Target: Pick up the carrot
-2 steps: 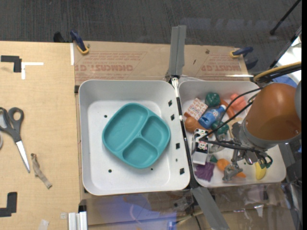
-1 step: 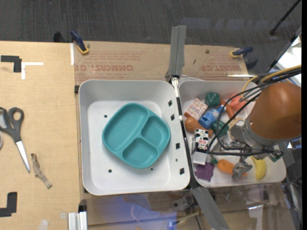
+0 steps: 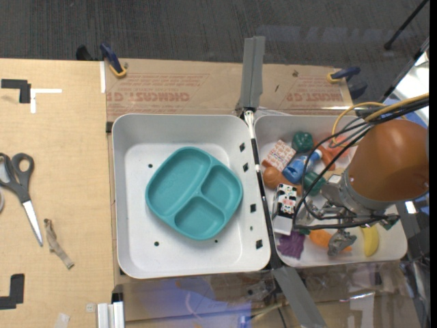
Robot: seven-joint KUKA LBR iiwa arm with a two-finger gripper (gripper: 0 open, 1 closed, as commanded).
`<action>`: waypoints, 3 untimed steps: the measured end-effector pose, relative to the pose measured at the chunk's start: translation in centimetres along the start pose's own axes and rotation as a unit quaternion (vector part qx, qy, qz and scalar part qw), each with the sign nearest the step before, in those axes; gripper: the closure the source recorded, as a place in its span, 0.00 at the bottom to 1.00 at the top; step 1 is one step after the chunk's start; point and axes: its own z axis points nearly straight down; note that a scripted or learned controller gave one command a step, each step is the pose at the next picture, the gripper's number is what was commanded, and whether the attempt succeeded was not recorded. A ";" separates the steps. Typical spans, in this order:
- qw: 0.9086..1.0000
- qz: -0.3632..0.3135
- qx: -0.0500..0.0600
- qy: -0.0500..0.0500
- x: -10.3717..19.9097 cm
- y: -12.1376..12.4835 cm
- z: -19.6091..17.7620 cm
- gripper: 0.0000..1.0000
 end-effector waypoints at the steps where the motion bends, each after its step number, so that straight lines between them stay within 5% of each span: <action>1: 0.998 -0.070 0.000 -0.004 5.4 -6.9 -0.2 0.00; 2: 0.995 -0.095 -0.001 0.000 2.4 -3.4 0.1 0.00; 3: 0.996 -0.094 -0.001 -0.003 2.1 -3.4 -0.9 1.00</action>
